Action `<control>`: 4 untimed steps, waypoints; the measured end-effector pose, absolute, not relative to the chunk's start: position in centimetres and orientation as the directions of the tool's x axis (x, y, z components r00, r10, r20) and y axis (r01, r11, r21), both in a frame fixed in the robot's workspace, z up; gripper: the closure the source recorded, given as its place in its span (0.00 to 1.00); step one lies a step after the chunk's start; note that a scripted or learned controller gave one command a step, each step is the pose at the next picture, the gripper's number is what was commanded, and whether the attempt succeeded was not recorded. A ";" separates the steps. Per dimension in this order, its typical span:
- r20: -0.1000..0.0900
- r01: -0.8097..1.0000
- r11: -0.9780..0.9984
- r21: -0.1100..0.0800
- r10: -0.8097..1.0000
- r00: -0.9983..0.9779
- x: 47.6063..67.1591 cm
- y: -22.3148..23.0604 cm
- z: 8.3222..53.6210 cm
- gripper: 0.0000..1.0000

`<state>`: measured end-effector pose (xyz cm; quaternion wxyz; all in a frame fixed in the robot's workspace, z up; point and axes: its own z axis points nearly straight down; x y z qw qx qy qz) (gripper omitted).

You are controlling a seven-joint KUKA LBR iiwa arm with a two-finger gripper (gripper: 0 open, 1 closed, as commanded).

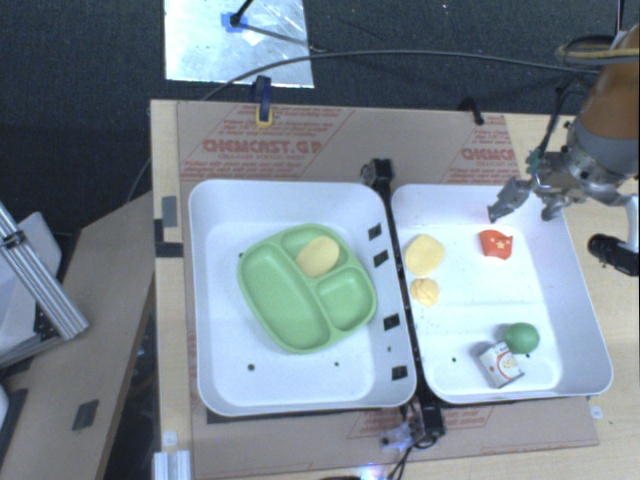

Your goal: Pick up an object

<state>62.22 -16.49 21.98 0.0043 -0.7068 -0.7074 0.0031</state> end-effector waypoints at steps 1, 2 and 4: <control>0.000 1.000 0.003 0.002 1.000 -0.003 62.5 -16.4 22.7 0.00; 0.000 1.000 0.001 -0.003 1.000 -0.001 62.3 -17.3 17.0 0.00; 0.000 1.000 0.001 0.000 1.000 -0.001 61.6 -17.7 8.3 0.00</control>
